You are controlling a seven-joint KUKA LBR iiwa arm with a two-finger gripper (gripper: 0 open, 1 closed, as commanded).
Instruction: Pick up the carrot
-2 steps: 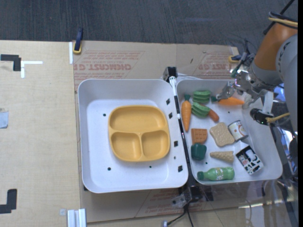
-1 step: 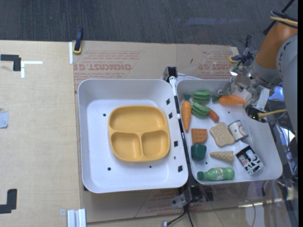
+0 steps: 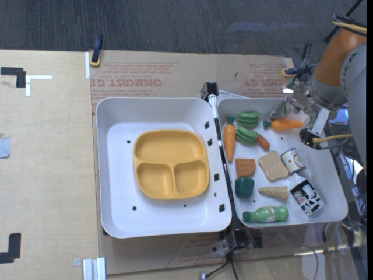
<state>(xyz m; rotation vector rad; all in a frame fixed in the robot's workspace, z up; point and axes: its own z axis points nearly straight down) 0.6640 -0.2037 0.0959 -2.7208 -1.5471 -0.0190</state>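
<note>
Orange marks two carrots in the right bin [image 3: 335, 174]. One carrot [image 3: 229, 141] lies at the bin's left wall, long axis running near to far, green top at the far end. A second carrot [image 3: 287, 123] lies at the far right, long axis running left to right, green top to the left, just beside the claw [image 3: 297, 108].

That second carrot is the one the claw is nearest; it sits at the near side of the claw's tip, touching or almost touching it. Whether the carrot is actually between the fingers cannot be told from here, nor whether the claw is wide or narrow, since the wrist and cables blur its outline. My judgement is that the coming move turns on this: the claw needs to straddle the carrot across its short width, so its closing line should run near to far.

Around it, stacked green slices [image 3: 247, 119] lie to the left, with a green pod with an orange tip [image 3: 252, 137] below them. A round cracker [image 3: 273, 165], a waffle square [image 3: 245, 167], a small can [image 3: 292, 160], a green pepper [image 3: 244, 186] and a green bottle [image 3: 266, 214] sit nearer, well apart. Nothing lies on the carrot. The left bin [image 3: 111, 174] holds a yellow divided plate [image 3: 172, 163].
</note>
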